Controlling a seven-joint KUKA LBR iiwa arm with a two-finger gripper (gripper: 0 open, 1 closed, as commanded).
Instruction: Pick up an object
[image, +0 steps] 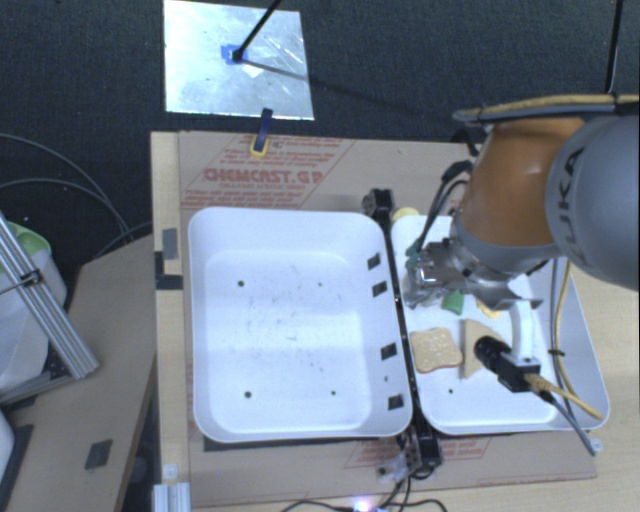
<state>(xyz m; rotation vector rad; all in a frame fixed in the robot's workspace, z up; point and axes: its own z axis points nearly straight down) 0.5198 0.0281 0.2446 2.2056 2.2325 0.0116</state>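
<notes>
The arm reaches down into the right bin (480, 415), its wrist covering much of that bin's middle. My gripper (428, 272) is low near the bin's left wall, its metal end just visible under the wrist. A tan slice of toast (436, 349) lies flat in the bin, below the gripper and apart from it. A small green thing (455, 300) peeks out from under the wrist. A pale yellow object (404, 214) sits at the bin's far left corner. A tan stick-like piece (464, 361) lies just right of the toast.
The left bin (290, 330) lies beside the right one, with a row of black clips (385, 320) along the shared wall. A shiny metal sheet (238, 58) lies on the dark floor beyond the bench. An aluminium frame (40, 310) stands at the left edge.
</notes>
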